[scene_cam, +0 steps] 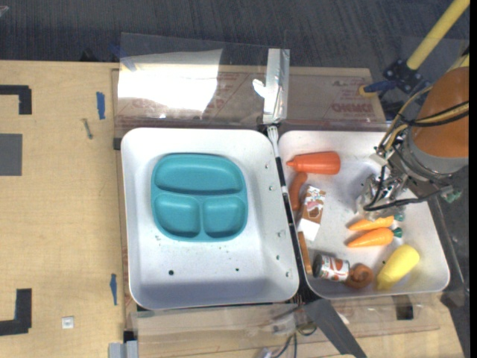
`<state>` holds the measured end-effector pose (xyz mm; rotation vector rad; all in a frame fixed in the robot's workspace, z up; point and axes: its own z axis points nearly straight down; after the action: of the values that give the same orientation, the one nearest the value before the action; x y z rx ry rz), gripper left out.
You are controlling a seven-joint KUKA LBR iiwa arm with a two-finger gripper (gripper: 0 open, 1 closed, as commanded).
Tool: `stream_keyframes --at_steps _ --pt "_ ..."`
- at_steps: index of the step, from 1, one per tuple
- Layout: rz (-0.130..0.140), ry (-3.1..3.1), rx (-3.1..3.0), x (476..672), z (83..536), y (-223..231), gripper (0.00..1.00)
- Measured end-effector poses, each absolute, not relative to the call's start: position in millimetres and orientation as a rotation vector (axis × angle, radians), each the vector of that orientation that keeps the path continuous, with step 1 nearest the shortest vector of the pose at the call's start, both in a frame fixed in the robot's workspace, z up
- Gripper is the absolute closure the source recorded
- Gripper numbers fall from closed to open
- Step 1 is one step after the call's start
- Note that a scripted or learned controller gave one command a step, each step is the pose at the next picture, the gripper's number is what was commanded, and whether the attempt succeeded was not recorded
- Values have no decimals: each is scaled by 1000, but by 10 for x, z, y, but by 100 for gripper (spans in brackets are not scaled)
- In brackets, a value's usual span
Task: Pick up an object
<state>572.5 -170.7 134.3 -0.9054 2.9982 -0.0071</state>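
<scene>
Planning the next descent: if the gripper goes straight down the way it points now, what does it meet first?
Probably the orange carrots just under the gripper in the right bin; depth is hard to judge from this slant.

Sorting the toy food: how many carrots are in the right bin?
2: a small carrot lies beside the gripper, a bigger carrot just below it. Others may hide under the arm.

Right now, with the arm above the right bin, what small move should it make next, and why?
Probably a short, straight descent. The tool hangs just above the small carrot, and a bigger carrot lies close beside it, with the lemon near. The right bin is crowded there, so any sideways drift might push the neighbours away.
</scene>
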Motion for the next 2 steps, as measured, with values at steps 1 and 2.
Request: stream_keyframes --at_steps 1,2 --pt "-3 2998 -909 5726 1335 -1686 0" --pt "-6 3006 -881 5365 884 -1712 0"
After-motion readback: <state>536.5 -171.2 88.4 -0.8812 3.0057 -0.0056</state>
